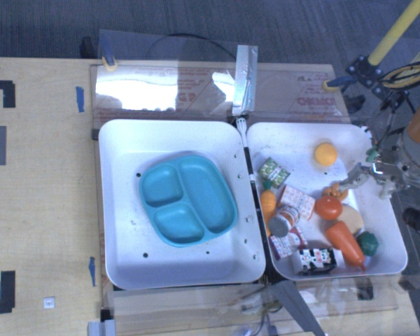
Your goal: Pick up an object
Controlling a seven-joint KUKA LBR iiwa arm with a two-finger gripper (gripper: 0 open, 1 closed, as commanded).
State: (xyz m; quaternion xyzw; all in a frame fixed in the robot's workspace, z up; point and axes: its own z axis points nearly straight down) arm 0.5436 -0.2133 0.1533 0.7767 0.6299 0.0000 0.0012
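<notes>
The right bin (350, 135) holds several toy foods. Among them are a yellow ball (325, 154), a red tomato (328, 208), an orange carrot (345, 243), a green piece (368, 243), a cow-patterned carton (315, 259), a green packet (273, 171), a pink packet (297, 202) and a small can (283, 225). My gripper (367, 183) hangs over the bin's right side, just right of and above the tomato. It is open with nothing between its fingers. One fingertip (344, 185) reaches close to the tomato's top.
A blue divided plate (187, 199) lies in the left bin (119, 152). A metal divider post (244, 79) stands behind the seam between the bins. Cables and a yellow rod (399, 23) sit at the far right, behind the arm.
</notes>
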